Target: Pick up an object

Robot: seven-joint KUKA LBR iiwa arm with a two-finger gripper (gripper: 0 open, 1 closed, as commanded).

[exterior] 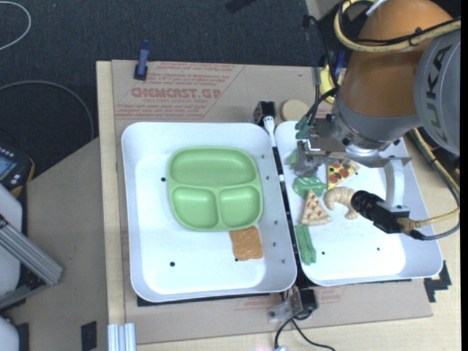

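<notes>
My gripper [311,152] is hovering over the upper left of the right bin [409,258]; I cannot tell its state. Pizza slices [314,209] and a croissant [340,196] are lying just below. A green tray [216,189] is sitting in the left bin [146,247].

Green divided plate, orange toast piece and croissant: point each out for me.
Green divided plate [214,168]: camera view, floor of its large top compartment.
Orange toast piece [248,244]: camera view, middle of its top face.
Croissant [338,197]: camera view, middle of its curved body.
</notes>
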